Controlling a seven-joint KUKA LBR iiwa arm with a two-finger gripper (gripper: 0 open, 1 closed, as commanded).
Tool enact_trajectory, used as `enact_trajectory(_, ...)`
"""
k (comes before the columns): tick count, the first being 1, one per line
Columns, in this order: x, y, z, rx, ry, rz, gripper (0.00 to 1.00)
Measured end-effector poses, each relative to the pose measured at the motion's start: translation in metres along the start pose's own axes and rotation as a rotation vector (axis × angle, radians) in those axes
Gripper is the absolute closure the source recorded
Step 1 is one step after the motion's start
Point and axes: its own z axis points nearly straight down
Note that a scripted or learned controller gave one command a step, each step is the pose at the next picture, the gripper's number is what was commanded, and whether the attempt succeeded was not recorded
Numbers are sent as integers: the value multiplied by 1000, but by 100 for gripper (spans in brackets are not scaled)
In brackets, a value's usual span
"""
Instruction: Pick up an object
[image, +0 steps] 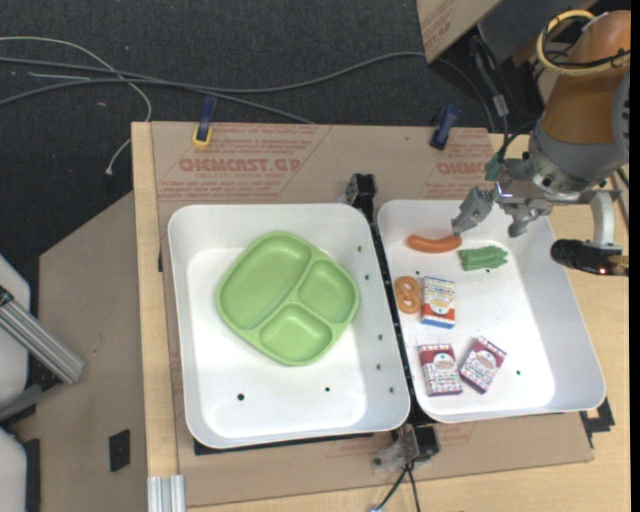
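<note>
My gripper (495, 214) hangs open over the far end of the right bin (570, 320), its two fingers spread apart with nothing between them. Just below the left finger lies an orange sausage (434, 241). A green pea pod (483, 257) lies beneath the gripper, slightly toward the front. Further forward in the same bin sit a pretzel (407, 293), a white and blue carton (438, 302) and two small red boxes (439, 369) (481, 364).
The left bin (200, 380) holds a green divided plate (288, 297). A black clamp (361, 188) sits at the far end of the divider between the bins. The grey and orange arm (585, 90) rises at the upper right. Cables lie on the dark floor behind.
</note>
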Motion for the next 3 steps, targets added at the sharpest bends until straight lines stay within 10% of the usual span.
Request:
enact_trajectory(1, 0, 2, -8, -14, -2, -2, 0)
enact_trajectory(3, 5, 14, 107, -11, -1, -4, 0)
